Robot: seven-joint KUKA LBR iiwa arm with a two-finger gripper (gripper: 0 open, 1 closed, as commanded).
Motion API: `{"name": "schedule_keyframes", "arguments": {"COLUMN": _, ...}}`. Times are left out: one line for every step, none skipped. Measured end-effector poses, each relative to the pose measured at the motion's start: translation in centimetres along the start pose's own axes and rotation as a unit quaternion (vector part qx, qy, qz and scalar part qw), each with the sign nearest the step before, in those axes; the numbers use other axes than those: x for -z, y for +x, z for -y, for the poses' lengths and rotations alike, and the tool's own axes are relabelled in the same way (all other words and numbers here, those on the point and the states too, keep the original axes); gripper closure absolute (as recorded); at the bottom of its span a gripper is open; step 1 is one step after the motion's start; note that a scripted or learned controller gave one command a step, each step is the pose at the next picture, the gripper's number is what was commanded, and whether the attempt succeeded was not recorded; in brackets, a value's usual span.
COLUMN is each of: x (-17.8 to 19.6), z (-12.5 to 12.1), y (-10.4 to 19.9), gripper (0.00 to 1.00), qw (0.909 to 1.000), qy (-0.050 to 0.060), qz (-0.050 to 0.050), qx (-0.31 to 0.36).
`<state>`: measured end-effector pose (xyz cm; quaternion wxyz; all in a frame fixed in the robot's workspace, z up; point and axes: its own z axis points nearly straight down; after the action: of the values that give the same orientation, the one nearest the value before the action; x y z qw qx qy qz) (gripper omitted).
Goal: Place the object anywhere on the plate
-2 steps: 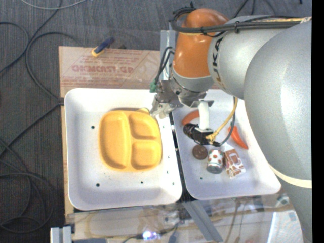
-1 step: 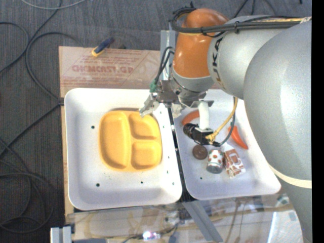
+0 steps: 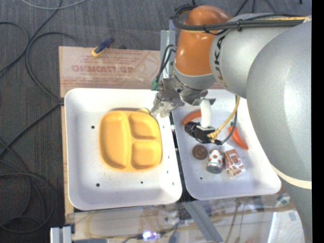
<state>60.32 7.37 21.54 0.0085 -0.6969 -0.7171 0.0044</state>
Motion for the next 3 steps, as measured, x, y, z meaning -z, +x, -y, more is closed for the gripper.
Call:
{"name": "schedule_keyframes", "arguments": {"x": -0.01, "z": 0.01, "y": 0.02, "gripper": 0.0, "qw": 1.0, "qy": 0.0, "qz": 0.0, "qx": 0.0}}
{"name": "schedule_keyframes", "arguments": {"x": 0.79, "z": 0.0, "y": -0.08, "gripper": 1.0, "qw": 1.0, "qy": 0.002, "qz": -0.001, "qx": -0.001}}
{"name": "schedule_keyframes", "arguments": {"x": 0.79, "z": 0.0, "y": -0.06, "gripper": 0.0, "qw": 1.0, "qy": 0.002, "qz": -0.001, "qx": 0.0}}
